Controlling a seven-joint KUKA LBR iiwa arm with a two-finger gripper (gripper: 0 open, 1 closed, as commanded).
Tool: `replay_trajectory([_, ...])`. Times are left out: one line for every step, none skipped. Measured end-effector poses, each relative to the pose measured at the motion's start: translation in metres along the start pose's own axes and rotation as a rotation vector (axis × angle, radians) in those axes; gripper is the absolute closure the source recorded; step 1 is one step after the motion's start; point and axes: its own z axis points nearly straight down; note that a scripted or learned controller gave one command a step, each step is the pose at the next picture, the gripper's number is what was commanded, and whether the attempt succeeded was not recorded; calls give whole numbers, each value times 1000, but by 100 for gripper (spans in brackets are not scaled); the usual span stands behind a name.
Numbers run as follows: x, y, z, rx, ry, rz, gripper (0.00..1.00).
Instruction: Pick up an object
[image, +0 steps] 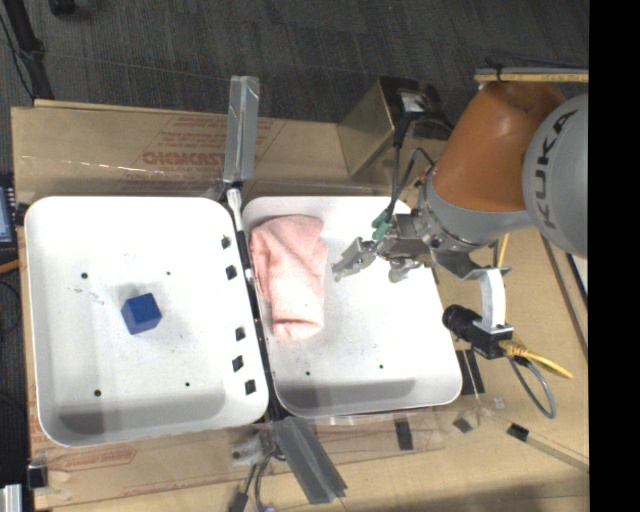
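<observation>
**Hand over right bin, cloth just to its left**

Nearest the camera: front rim of the right bin (345, 398), bare floor inside it. Left bin (60, 300) holds a small blue cube (142, 312), alone, well apart from everything else.

Mid-frame: pink folded cloth (288, 275) lies in the right bin, hard against its left wall by the divider. Long axis runs near-to-far, roughly parallel to the divider; far end wider, near end narrower and bunched.

Hand (350, 257) sits over the right bin, near its far half, just beside the cloth's right edge, level with the cloth's upper part. Fingers point left, toward the cloth. Nothing between them; they look slightly spread, but the gap is small and hard to read. Height above the bin floor can't be judged from this angle.

Key relation: cloth is directly left of the hand, close by; cube is far left in the other bin. Likely target is the cloth — a short leftward shift and descent, closing across its short axis.

Far: grey arm with orange band (490, 140) entering from the right, cardboard on the desk (120, 140) behind the bins.
</observation>
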Motion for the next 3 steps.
replay_trajectory([11, 6, 173, 3, 1, 7, 0])
replay_trajectory([11, 56, 190, 0, 1, -20, 0])
replay_trajectory([11, 56, 181, 4, 0, -26, 100])
